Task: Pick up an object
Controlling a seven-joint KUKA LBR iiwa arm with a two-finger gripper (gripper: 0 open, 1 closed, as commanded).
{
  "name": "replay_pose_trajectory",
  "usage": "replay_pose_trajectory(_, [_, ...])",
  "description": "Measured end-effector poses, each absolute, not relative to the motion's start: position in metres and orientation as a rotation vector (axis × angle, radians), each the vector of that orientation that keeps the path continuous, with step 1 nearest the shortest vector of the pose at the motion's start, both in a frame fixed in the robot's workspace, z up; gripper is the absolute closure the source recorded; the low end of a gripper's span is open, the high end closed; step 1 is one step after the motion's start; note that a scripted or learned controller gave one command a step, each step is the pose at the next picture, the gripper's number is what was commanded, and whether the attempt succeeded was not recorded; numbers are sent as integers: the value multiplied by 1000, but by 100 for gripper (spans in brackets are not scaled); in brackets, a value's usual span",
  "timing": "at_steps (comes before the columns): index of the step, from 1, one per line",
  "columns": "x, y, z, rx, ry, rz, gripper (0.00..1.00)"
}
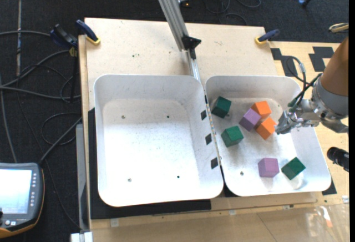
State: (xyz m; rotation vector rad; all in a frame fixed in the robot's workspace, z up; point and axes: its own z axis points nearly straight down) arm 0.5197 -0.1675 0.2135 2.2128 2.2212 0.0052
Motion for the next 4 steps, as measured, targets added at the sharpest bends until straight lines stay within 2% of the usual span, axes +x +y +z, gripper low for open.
replay_pose_trajectory(1, [521, -168, 243, 2214, 2221, 4, 100])
replay_pose_trajectory(2, [530, -107, 247, 2211, 2230, 5, 100])
replay_pose_trajectory(3, [553, -55, 244, 2212, 2230, 4, 100])
replay_pose_trajectory(4, [561, 7, 248, 2212, 2231, 4, 100])
